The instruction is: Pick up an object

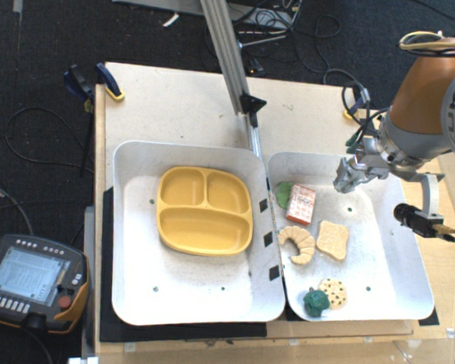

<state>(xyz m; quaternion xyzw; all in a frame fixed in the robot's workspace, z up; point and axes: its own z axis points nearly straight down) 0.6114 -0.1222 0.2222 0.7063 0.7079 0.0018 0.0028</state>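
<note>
You see pincer [345, 181] over right bin [396, 257] — jaw state cannot tell. Red carton [301, 204] lies just left-below pincer, toast slice [332, 240] below it; yellow tray [205, 210] far left — nothing visibly held.

A pale bench top [186, 106] is seen against a dark carpeted floor [44, 35]. Black cables [283, 19] are strewn over the floor at twelve o'clock. A teach pendant [29, 277] with a lit screen is placed at eight o'clock. Clamps [103, 81] are fixed at the bench's far corners.
</note>
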